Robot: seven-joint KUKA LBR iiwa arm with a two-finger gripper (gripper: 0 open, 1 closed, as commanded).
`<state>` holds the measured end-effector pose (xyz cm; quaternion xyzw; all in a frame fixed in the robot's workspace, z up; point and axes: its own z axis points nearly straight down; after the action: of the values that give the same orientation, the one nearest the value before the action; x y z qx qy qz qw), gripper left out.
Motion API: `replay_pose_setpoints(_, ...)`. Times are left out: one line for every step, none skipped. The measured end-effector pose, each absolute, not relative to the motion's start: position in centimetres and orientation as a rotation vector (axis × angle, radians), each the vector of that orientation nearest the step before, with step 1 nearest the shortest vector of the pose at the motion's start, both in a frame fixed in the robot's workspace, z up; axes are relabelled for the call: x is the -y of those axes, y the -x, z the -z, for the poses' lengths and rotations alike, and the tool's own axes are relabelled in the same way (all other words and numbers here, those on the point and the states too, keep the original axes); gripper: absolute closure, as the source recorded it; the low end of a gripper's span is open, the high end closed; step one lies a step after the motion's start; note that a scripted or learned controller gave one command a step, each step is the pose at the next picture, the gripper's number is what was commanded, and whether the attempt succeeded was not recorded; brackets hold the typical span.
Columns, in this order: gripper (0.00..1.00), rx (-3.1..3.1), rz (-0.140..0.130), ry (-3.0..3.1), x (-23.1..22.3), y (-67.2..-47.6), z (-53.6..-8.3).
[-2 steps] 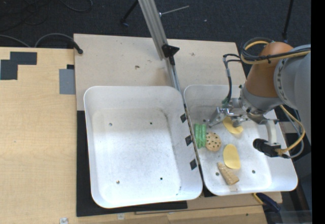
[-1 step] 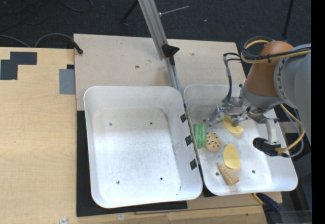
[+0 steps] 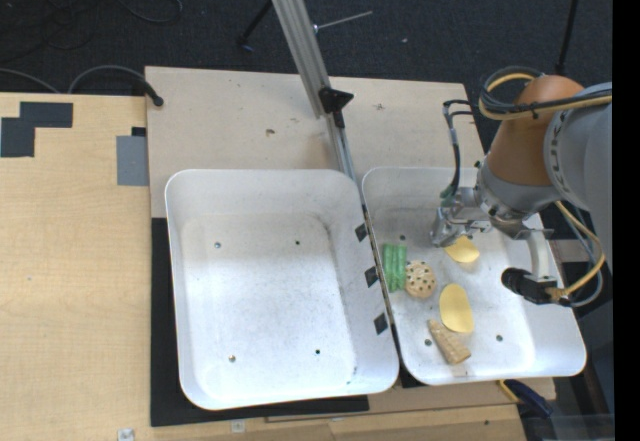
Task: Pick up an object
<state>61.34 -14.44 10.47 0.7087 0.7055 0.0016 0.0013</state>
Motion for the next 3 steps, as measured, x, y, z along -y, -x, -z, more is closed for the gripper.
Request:
replay_pose_setpoints(1.0, -2.22, -0.002, -2.219, 14.8, -62.4, -15.9)
replay_pose_setpoints(1.0, -2.22, -0.003, -2.217, 15.6, -62.8, -22.0)
replay_pose_setpoints(1.0, -2.226, 0.001, -2.217, 15.6, -62.8, -22.4)
